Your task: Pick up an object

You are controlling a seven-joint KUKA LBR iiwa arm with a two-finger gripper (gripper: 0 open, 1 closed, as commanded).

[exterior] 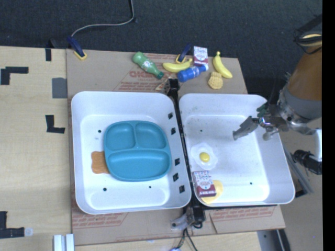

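Observation:
In the right bin (272, 192) a toy fried egg (204, 157) lies near the left wall. A small red and white carton (202, 180) rests on a yellow piece (213, 190) at the front left corner. My gripper (255, 130) hovers over the bin's right half, up and to the right of the egg. It is open, with one finger (243, 129) slanting left and nothing between the fingers. In the left bin (84, 109) a blue divided plate (137, 150) sits with an orange toast slice (97, 162) tucked under its left edge.
Behind the bins on the cardboard lie a green bottle (147, 65), a banana (176, 66), a blue bottle (188, 73), a small carton (200, 55), a second banana (222, 67) and a yellow cracker (215, 80). A cable (112, 22) curls at the back.

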